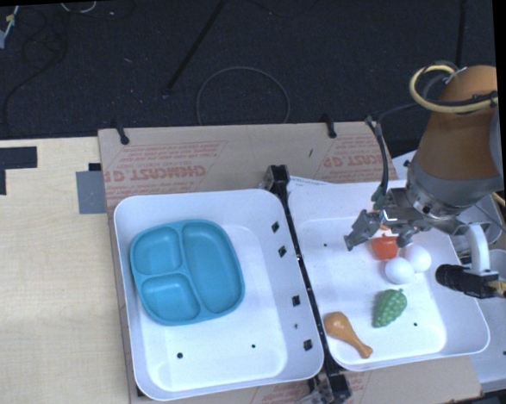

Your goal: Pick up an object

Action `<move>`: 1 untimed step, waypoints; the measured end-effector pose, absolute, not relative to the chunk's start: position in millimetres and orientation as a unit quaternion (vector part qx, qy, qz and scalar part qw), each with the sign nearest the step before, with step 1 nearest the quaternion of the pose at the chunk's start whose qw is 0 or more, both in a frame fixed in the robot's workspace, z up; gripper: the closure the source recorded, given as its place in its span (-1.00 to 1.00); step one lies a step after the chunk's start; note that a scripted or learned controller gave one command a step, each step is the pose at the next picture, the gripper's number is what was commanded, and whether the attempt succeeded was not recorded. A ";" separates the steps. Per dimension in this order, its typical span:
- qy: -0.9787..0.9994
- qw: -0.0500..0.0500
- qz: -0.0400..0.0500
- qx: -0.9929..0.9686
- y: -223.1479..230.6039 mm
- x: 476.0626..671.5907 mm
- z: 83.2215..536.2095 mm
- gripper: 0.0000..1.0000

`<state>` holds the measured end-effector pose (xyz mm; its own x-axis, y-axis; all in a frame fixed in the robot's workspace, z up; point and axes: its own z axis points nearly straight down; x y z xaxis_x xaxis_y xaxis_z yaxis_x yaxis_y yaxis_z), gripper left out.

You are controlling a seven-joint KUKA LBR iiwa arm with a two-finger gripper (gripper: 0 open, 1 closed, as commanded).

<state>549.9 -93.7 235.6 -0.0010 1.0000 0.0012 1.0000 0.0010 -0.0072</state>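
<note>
I'm looking down into a robotics lab: two white bins [208,364] sit on a cardboard sheet [198,162] on a pale table [44,298], loose cables [241,90] trail over dark carpet, and toy food fills one bin.

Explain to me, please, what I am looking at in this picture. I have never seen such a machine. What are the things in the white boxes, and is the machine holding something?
One camera looks down at a slant on a bench with two shallow white bins. The left bin holds a blue divided plate. The right bin holds toy foods: a red-orange piece, two white eggs, a green bumpy piece and a tan drumstick. The grey and orange shape at the right is a robot arm. Its gripper, a two-finger claw, sits just above the red-orange piece. Whether it grips anything cannot be seen from here.
</note>
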 end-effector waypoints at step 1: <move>-0.707 0.004 0.003 -0.707 -86.9 556.3 176.1 -1.00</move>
